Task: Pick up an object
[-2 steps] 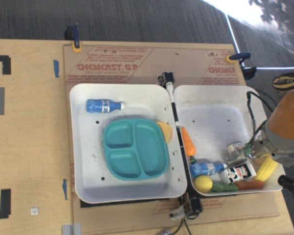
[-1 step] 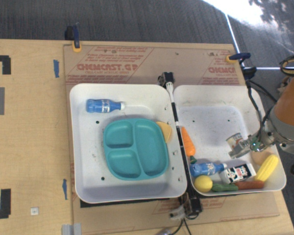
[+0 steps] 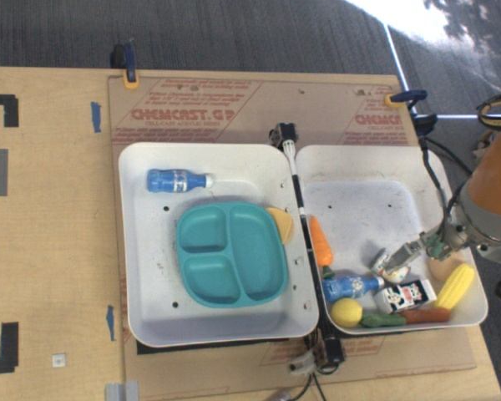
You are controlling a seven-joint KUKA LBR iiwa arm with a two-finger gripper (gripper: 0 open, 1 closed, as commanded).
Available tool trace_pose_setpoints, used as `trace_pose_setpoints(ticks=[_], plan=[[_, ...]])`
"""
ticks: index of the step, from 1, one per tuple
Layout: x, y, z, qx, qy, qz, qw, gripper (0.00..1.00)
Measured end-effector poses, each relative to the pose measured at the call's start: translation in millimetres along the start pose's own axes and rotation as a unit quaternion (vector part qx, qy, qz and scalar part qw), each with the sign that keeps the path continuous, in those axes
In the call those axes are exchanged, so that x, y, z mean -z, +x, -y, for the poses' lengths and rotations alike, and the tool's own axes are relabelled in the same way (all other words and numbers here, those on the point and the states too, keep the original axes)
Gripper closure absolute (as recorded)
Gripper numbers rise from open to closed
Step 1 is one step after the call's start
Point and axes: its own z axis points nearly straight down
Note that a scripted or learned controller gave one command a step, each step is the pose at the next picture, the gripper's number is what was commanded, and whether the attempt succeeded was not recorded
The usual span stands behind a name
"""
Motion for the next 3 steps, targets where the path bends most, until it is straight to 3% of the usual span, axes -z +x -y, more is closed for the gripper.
trace_pose_setpoints(ticks=[1,2,3], plan=[[-89,13,-42,-0.017,-0.002,0.001,0.9999,0.00],[-78,11,-43,-0.018,-0.005,0.004,0.9998,1.00],[24,66,-25,-0.101,0.001,0.000,0.9949,1.00]])
